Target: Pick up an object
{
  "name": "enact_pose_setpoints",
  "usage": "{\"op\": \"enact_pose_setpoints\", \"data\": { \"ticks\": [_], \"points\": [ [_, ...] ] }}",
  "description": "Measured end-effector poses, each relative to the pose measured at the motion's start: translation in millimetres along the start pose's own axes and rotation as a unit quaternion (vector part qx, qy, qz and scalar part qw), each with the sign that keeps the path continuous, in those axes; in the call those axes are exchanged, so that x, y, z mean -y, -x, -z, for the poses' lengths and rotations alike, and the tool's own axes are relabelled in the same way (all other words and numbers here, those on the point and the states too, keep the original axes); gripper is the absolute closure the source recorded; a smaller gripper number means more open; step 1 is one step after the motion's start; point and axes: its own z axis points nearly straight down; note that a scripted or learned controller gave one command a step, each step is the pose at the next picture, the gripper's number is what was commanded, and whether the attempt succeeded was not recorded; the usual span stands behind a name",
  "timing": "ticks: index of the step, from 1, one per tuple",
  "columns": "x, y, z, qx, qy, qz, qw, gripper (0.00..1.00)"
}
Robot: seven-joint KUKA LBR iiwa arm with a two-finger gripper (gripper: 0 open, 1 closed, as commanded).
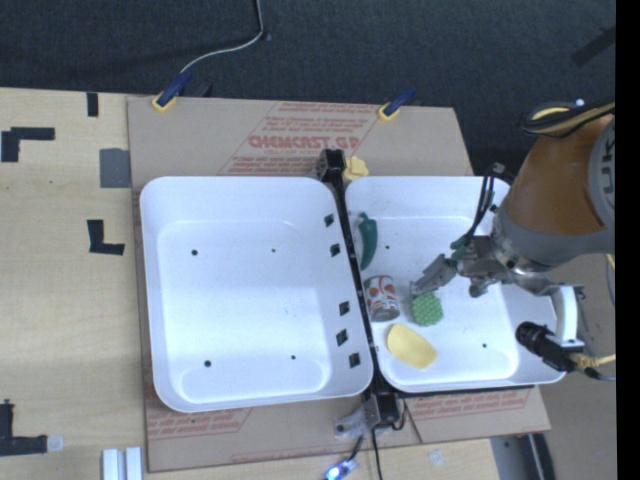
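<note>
The right bin [470,208] holds several small objects. A bumpy green ball [428,310] lies near its middle, and a yellow lump [411,346] sits just below and left of it. A red-and-white patterned can [381,298] rests against the divider, with a dark green pepper-shaped piece [367,236] further up the same wall. My gripper [432,278] hangs over the right bin, just above the green ball and slightly to its upper side. Nothing shows between its fingers.
The left bin [240,288] stands beside the right one, with a black clip-studded divider [345,268] between them. Both bins rest on a cardboard sheet [300,138]. The arm's grey and orange body [560,208] covers the right bin's right edge.
</note>
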Motion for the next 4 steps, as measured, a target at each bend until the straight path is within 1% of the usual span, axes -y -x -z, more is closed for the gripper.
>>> {"op": "enact_pose_setpoints", "data": {
  "ticks": [1, 2, 3, 4],
  "points": [
    [-68, -50, 171, 0.001, 0.011, 0.004, 0.9999, 0.0],
    [-64, -47, 170, 0.001, 0.0, 0.001, 1.0, 1.0],
    [-44, -124, 96, -0.001, -0.004, 0.004, 1.0, 1.0],
    [-149, -155, 112, 0.0, 0.005, 0.002, 1.0, 1.0]
  ]
}}
